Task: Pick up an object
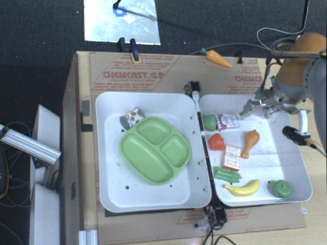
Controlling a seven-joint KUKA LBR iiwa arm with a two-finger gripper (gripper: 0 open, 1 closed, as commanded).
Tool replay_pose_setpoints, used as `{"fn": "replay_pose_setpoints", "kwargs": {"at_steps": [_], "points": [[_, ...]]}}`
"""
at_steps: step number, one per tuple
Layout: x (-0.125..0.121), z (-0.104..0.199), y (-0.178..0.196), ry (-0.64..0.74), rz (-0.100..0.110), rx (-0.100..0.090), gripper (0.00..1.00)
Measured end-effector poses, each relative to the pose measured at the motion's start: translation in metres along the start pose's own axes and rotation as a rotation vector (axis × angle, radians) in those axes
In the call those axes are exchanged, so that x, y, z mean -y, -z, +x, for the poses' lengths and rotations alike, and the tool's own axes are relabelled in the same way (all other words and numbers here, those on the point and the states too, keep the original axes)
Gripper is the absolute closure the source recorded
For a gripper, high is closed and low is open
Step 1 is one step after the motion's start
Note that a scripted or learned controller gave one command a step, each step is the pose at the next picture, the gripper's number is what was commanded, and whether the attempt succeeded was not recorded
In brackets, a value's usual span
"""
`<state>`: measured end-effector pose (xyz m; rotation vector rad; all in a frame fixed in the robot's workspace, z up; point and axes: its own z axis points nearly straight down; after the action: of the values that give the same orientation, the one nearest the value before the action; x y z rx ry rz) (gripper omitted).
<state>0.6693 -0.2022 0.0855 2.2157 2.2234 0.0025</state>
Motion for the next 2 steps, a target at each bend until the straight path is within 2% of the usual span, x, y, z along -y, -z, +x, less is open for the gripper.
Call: {"fn": "replay_pose_setpoints", "kwargs": {"at_steps": [2], "points": [[0.0002, 0.0149, -0.0007, 0.001, 0.001, 0.001, 0.0]]}}
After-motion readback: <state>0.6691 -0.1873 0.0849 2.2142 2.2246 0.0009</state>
